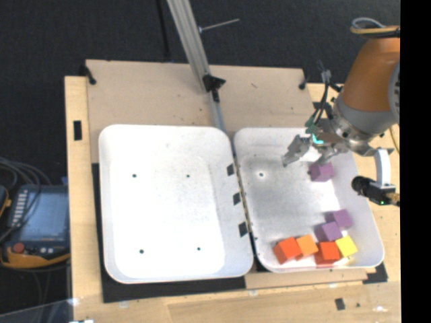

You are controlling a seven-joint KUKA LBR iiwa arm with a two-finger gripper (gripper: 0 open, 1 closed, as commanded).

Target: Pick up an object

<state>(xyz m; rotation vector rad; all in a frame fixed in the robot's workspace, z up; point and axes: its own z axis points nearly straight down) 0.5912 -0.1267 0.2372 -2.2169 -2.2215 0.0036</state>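
In the right bin (269,200), the gripper (311,155) hangs with fingers spread beside a purple block (322,171), well apart from the colored blocks (316,242) clustered along the bin's near edge.

A grey metal pole (192,39) is slanting over the wooden tabletop (195,89), while a handheld control pendant (35,224) is lying on the dark floor (40,39).

Open floor of right bin (283,207), blocks (316,244) along near wall.

Two bins side by side on bench (155,89). Right bin (269,200) holds a lone block (321,171) toward the back. Cluster of blocks (316,244) in its front right corner.
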